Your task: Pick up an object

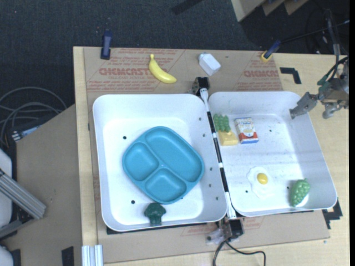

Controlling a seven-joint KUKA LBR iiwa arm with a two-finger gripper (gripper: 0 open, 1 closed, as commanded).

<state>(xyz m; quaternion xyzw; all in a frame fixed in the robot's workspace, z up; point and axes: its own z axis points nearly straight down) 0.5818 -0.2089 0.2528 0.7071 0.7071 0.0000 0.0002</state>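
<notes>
White right bin point(310, 143): fried egg point(260, 180), grapes point(299, 192) untouched. My pincer point(314, 107) at far rim, spread wide, holding nothing; pick not begun.

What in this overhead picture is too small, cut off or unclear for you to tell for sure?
- Gripper: at the right bin's far right rim; too small to judge its fingers.
- Arm: cut off by the right edge.
- Small carton: its label print is too small to read.
- Green and yellow item beside the carton: too small to identify.
- White block on the board behind the bins: too small to identify.
</notes>
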